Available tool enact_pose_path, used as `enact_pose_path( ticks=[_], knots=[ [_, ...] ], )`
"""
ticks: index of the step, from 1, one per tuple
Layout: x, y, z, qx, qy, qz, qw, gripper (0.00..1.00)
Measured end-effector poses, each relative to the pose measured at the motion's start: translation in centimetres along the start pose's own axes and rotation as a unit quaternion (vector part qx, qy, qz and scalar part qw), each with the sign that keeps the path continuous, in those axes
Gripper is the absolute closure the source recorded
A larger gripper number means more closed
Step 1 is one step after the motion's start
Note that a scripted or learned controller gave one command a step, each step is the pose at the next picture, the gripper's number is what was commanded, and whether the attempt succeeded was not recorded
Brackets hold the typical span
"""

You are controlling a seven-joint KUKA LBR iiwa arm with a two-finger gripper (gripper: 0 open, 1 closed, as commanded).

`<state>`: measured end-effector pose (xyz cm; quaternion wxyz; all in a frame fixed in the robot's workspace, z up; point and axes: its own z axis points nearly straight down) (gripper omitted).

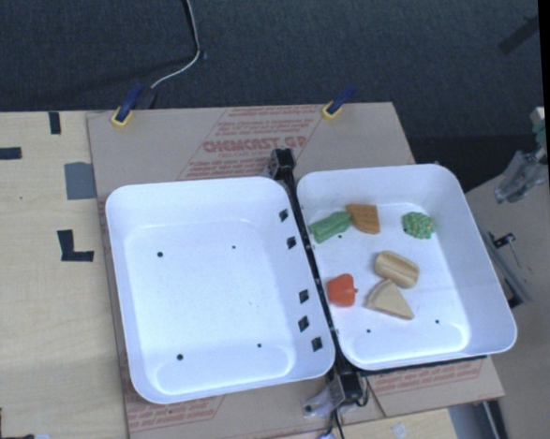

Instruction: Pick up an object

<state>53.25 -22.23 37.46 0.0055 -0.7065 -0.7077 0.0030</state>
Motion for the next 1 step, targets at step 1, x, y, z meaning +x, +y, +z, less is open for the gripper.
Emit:
enact_pose_path(
  ticks=[1],
  knots=[
    [-0.03,1.05,12.41,0.001,0.000,0.001,1.0000,1.00]
  ],
)
